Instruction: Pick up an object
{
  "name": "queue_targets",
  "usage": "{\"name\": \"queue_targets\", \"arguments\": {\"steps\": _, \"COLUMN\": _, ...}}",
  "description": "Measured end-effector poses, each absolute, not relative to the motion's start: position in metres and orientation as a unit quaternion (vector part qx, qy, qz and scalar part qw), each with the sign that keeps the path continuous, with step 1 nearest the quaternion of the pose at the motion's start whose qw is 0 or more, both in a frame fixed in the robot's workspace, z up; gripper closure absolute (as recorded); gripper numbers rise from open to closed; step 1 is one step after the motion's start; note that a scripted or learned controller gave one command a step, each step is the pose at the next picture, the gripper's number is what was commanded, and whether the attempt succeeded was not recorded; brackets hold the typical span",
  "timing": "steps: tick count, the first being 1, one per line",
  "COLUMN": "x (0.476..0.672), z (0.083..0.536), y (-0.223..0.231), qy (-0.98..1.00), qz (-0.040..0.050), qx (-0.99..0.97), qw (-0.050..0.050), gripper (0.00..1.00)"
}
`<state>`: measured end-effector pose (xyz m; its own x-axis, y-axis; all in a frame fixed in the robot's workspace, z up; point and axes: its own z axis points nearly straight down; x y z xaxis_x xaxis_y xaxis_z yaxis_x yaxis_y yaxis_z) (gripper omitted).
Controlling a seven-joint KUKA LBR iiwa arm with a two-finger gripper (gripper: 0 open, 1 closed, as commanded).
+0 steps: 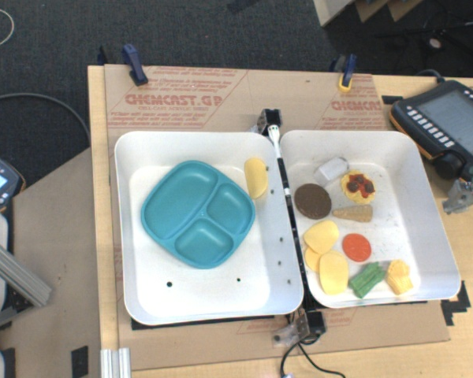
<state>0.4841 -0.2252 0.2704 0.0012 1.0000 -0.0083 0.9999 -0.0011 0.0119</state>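
Camera view, layout: two shallow white bins sit side by side on a cardboard-covered tabletop (221, 93); the left bin (134, 290) and the right bin (433, 242) touch along their inner walls.
Left bin, contents: a teal divided plate (199, 213) lies flat near the middle, and a pale yellow oblong piece (256, 177) lies just beside the plate's upper right edge, close to the inner wall.
Right bin, contents: small toy-food pieces in a loose cluster (none stacked, several touching). A brown disc (312, 200) lies near the inner wall; a grey-white block (332, 168) and a small pizza-like round (358, 186) lie above and to its right; a tan wedge (354, 213) lies between the round and a red disc (357, 247).
Right bin, front row: two yellow slices (328, 254) overlap near the inner wall; a green ridged piece (366, 279) touches a yellow chunk (398, 276).
Pincer: its state cannot be told from this view.
Likely handling: the pieces look like light, stiff, smooth plastic, probably slippery and prone to skidding if nudged.
Suggested hold: the red disc stands somewhat apart from its neighbours, so closing across its width seems safest; the flat yellow slices offer little height to grip.
Risk: the teal divided plate looks too broad and flat for a two-finger grasp except at its rim.
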Motion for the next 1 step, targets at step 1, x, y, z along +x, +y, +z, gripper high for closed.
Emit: {"name": "queue_targets", "arguments": {"steps": 1, "x": 0.4847, "z": 0.2807, "y": -0.2254, "qy": 0.707, "qz": 0.0015, "qx": 0.707, "qw": 0.009, "gripper": 1.0}}
